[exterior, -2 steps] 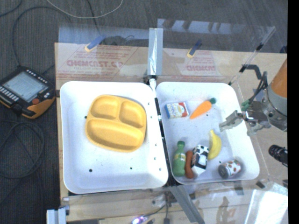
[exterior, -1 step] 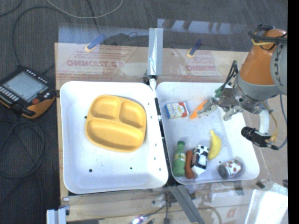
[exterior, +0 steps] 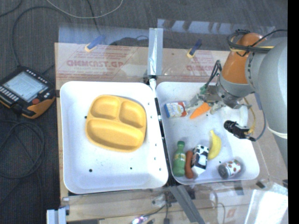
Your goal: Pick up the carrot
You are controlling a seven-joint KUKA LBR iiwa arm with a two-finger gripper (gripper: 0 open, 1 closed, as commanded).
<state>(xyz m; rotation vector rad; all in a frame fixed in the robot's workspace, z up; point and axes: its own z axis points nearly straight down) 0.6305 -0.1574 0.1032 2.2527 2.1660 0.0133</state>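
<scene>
The orange carrot [exterior: 199,110] is in the right bin [exterior: 243,146], near its far wall, pointing down-left. My gripper [exterior: 209,103] comes in from the right under the orange wrist band. Its fingers sit on either side of the carrot's thick end and are closed on it. The carrot's narrow tip sticks out to the left of the fingers, close to a small white and red carton [exterior: 175,109].
In the right bin's near half lie a banana [exterior: 215,144], a green bottle [exterior: 179,158], a red sausage [exterior: 188,164], a black and white cow toy [exterior: 200,158] and a can [exterior: 229,168]. A yellow divided plate [exterior: 117,122] sits in the left bin [exterior: 74,171].
</scene>
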